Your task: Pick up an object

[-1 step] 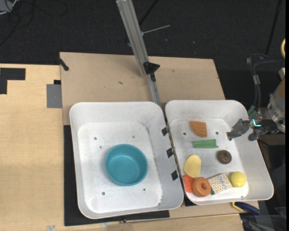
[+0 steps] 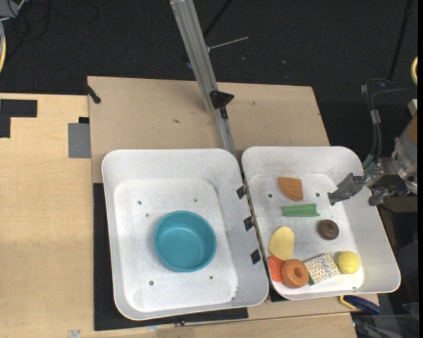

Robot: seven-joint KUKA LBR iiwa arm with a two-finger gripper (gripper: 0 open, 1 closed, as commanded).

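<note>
1. The small dark-brown ring-shaped toy doughnut (image 2: 328, 229) lies right of centre in the right white bin (image 2: 381, 231); likely light, rigid, best pinched across its rim.
2. At its one o'clock the claw (image 2: 347, 187) hovers; spread or pressed together, I cannot tell.
3. At its ten o'clock lies a slim green stick (image 2: 299, 210).

My arm (image 2: 407, 162) is cut off at the right edge, and an orange ring (image 2: 294, 272) partly hides a red piece (image 2: 274, 267).
</note>
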